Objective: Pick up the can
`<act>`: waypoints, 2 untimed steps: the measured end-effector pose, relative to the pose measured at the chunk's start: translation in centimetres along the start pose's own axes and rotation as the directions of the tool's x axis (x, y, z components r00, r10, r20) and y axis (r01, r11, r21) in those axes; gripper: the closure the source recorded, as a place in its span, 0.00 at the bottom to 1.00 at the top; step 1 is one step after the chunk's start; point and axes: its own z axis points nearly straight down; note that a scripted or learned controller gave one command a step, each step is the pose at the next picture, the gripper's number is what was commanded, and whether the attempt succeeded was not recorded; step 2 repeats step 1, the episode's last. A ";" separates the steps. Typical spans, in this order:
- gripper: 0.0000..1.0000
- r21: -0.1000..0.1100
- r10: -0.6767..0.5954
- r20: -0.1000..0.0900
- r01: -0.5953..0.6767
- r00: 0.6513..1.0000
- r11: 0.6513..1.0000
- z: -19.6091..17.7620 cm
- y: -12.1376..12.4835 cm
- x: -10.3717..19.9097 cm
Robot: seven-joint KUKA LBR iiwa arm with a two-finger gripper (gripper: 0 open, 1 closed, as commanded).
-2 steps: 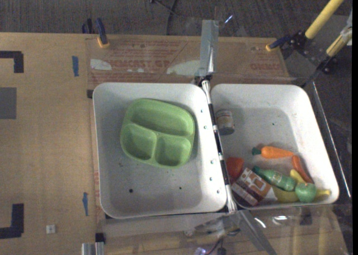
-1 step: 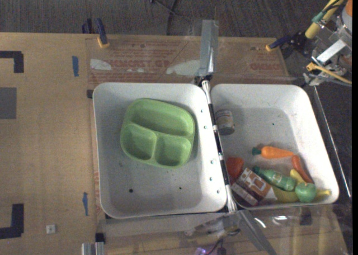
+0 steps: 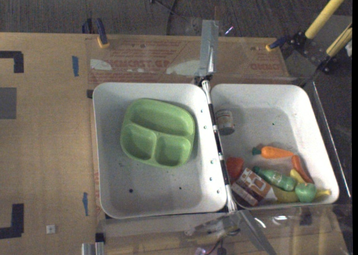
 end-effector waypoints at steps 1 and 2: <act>1.00 -0.002 0.197 -0.001 -0.197 0.980 0.980 -1.0 1.2 1.9; 1.00 -0.002 0.197 -0.001 -0.197 0.980 0.980 -1.0 1.2 1.9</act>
